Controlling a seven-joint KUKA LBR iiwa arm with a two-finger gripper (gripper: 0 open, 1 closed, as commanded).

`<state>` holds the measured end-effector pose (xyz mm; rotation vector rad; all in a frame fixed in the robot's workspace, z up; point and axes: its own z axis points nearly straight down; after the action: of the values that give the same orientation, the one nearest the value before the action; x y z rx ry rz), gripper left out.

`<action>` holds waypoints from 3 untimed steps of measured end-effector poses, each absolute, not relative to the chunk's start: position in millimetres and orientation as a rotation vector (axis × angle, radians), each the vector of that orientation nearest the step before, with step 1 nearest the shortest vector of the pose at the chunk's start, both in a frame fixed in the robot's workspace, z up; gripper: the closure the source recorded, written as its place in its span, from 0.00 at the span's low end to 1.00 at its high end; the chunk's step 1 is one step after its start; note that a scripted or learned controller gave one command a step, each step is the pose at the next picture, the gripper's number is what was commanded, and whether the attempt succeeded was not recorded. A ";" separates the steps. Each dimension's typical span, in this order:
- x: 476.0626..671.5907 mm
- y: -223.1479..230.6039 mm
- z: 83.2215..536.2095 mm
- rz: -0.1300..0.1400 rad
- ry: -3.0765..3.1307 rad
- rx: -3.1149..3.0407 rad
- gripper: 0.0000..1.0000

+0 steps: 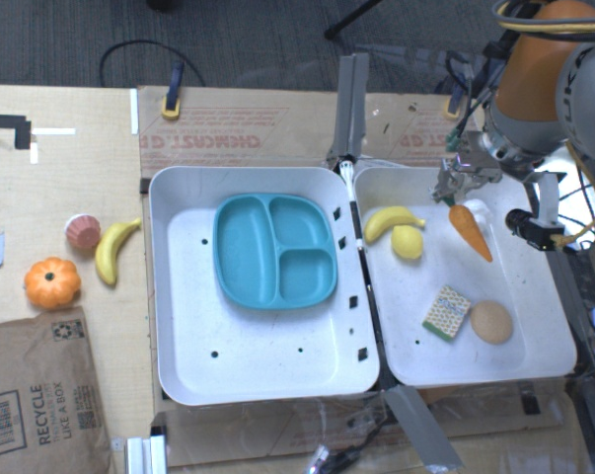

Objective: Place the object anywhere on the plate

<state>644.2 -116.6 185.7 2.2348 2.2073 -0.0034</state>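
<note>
Gripper (459, 184) over the right bin's far end, above the carrot (470, 232).

Whether it grips cannot be told; the carrot's top lies just beneath, right of the empty teal plate (275, 250).

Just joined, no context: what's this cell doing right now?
The grey KUKA arm's gripper is at the far side of the right white bin, right at the top end of the orange carrot. Whether it grips the carrot is unclear. The same bin holds a yellow banana, a yellow lemon, a speckled sponge and a tan round piece. The divided teal plate sits in the left white bin with nothing on it.
</note>
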 end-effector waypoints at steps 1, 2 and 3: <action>624.4 -39.1 191.2 -0.004 2.226 2.219 1.00; 637.6 29.5 191.0 -0.003 2.427 1.994 1.00; 580.7 102.6 214.2 -0.004 2.484 1.925 1.00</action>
<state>580.7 102.6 214.2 1.9247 2.4842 -0.0041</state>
